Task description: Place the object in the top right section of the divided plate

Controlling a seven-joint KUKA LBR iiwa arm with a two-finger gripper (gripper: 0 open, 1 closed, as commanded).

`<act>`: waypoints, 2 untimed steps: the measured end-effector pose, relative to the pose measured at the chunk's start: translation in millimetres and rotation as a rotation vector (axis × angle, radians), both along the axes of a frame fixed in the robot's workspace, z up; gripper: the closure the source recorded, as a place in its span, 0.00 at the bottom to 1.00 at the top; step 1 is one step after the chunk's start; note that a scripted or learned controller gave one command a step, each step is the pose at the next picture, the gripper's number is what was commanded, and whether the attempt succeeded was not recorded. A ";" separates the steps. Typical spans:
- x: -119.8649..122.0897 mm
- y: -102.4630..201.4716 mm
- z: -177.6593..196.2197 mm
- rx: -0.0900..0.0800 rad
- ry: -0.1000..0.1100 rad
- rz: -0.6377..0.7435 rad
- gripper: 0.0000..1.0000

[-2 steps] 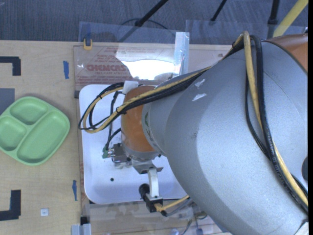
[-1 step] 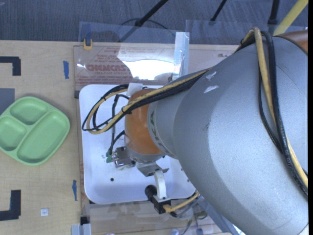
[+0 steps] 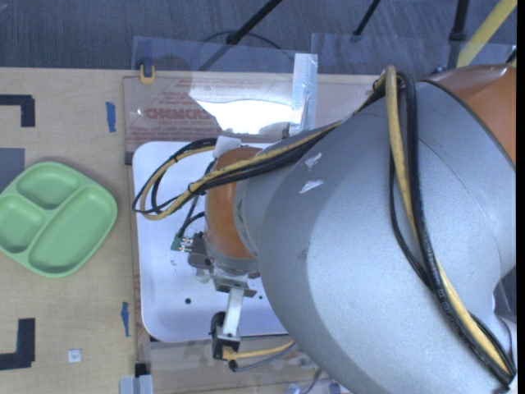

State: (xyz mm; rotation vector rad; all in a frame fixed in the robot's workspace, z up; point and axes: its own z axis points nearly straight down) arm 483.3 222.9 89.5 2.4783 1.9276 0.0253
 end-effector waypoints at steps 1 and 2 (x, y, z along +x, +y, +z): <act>0.4 1.1 -0.5 -0.009 0.002 0.125 1.00; 0.0 -5.3 -0.2 0.003 0.003 -0.119 1.00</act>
